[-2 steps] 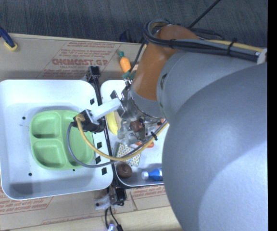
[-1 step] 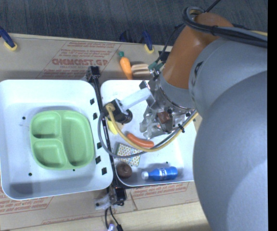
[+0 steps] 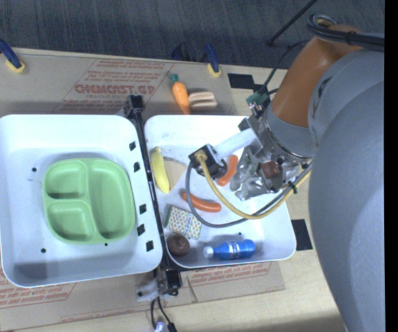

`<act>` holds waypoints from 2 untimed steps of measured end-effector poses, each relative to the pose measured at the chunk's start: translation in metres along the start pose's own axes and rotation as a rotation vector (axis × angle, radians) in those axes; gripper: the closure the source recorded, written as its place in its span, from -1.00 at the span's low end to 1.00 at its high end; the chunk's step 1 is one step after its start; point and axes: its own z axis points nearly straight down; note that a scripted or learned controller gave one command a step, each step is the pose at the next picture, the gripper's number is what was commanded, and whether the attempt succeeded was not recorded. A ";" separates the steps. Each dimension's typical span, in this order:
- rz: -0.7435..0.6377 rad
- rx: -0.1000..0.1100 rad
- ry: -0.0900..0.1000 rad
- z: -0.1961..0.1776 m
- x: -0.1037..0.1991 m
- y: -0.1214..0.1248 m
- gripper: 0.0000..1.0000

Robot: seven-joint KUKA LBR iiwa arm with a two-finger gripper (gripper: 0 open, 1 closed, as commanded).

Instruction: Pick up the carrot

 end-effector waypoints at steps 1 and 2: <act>-0.022 0.001 -0.002 0.090 0.017 -0.084 1.00; -0.002 -0.003 0.001 0.072 0.025 -0.116 1.00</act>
